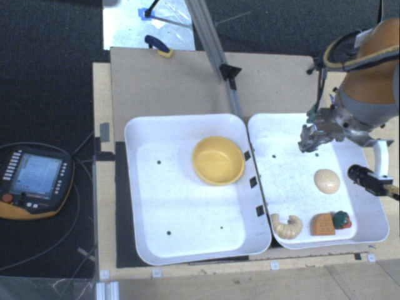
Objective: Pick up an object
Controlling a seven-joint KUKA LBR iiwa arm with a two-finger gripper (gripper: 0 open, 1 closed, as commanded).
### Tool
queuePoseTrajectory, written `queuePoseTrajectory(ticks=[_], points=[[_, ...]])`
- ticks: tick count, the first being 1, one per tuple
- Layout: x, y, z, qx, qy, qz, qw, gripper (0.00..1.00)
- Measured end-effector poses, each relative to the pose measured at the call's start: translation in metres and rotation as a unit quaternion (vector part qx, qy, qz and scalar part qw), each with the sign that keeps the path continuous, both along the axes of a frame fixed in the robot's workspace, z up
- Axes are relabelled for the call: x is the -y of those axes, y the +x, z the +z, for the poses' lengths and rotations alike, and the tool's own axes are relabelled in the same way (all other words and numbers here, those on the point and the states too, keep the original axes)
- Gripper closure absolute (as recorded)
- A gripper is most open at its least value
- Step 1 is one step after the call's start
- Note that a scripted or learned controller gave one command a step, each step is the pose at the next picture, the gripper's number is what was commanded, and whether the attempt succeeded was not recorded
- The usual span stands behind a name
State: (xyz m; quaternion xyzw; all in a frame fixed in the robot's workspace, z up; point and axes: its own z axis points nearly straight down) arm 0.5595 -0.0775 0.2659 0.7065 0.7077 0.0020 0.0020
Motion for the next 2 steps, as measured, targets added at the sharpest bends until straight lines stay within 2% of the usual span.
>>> queuePoseTrajectory(ticks=[1, 2], points=[[-0.047, 0.017, 0.001, -0.002, 0.0004, 0.002, 1.0, 1.0], [-0.089, 0.029, -0.018, -0.003, 0.0003, 0.001, 1.0, 1.0]])
